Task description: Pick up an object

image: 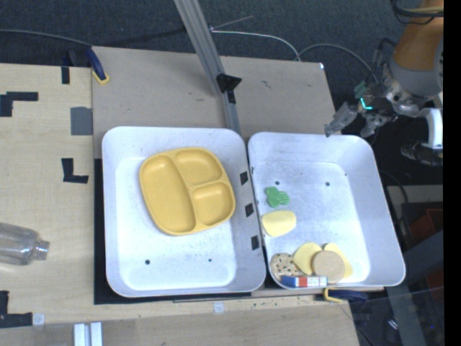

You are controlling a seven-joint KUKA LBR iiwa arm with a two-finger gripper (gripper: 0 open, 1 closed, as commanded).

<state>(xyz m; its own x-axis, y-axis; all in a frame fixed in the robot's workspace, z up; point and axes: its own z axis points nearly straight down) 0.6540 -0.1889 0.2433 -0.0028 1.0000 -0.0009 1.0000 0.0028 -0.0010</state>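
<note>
The right bin holds a small green piece, a pale yellow lump, a chocolate-chip cookie, a yellow disc, a tan round biscuit and a red, white and blue tube along its front wall. My gripper hangs over the bin's far right corner, above the rim and well away from all of them. Its two fingers stand apart with nothing between them.
The left bin bears a yellow divided plate. A slanted metal pole rises behind the bins. A clear plastic bottle lies on the bench at the far left. Cables run across the back of the bench.
</note>
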